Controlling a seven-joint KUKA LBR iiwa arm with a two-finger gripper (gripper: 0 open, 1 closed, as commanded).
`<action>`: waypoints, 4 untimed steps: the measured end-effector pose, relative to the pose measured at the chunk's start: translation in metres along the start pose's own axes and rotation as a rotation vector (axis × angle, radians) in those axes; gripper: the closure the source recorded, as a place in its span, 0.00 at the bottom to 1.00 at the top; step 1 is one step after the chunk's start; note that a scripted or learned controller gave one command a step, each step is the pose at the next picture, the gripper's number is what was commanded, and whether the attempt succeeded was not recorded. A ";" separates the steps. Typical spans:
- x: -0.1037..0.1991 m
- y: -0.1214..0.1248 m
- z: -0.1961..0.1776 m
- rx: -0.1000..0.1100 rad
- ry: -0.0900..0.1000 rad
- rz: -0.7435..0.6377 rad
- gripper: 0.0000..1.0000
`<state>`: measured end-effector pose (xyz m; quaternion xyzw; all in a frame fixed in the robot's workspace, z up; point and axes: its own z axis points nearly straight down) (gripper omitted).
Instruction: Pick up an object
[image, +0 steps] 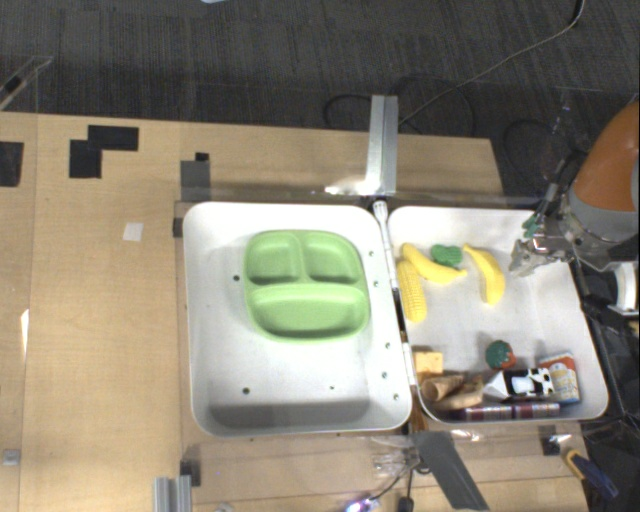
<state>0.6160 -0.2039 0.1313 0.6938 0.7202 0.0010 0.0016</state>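
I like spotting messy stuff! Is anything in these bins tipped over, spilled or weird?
Nothing looks spilled or broken. The green divided plate sits flat in the left bin. In the right bin, toy food and packages are jumbled along the near edge, including a cow-print carton lying on its side.

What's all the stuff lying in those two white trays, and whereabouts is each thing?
Bins: 2, white, side by side on the bench.
Divided plate: 1, green, middle of left bin.
Bananas: 2, yellow, upper part of right bin.
Corn cob: 1, yellow, right bin's left edge.
Small green toy: 1, resting on the left banana.
Round green-and-red toy: 1, lower right bin.
Mixed pile: several items, brown, black-and-white, red, along right bin's bottom edge.
Arm: 1, grey and orange, right.
Gripper: 1, over right bin's upper right.
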 end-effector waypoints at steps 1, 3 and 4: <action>0.000 0.000 0.000 0.000 0.000 0.000 0.00; 0.000 0.010 0.033 -0.012 0.000 -0.054 1.00; 0.034 0.057 -0.065 -0.001 0.000 0.121 1.00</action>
